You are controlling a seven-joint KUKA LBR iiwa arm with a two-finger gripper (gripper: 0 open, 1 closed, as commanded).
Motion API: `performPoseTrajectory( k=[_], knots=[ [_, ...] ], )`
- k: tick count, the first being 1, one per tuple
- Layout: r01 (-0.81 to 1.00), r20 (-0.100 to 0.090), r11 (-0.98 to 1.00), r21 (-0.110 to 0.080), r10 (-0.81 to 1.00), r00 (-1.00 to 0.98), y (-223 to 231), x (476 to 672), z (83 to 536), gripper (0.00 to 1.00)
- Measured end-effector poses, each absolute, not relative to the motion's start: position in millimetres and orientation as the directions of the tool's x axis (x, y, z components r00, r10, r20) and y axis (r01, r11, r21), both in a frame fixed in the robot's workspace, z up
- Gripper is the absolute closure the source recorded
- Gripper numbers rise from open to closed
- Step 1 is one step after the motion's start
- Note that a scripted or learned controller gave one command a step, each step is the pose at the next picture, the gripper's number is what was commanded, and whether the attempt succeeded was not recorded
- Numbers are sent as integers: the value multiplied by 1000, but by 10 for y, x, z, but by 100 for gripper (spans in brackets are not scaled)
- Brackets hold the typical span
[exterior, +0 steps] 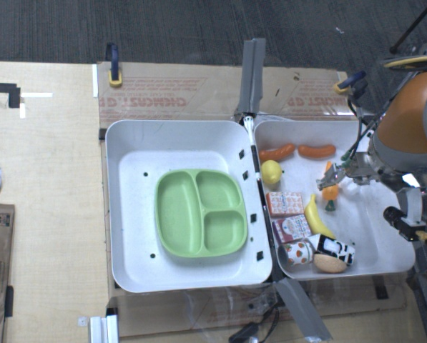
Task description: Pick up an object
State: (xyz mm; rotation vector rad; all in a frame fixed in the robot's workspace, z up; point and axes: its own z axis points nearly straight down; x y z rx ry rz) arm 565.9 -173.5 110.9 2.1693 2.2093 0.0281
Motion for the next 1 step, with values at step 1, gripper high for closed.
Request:
performPoseTrajectory(
  k=[1],
  knots=[
    [999,-19,-4,44,1000,5,-1596,5573,1102,0]
  ],
)
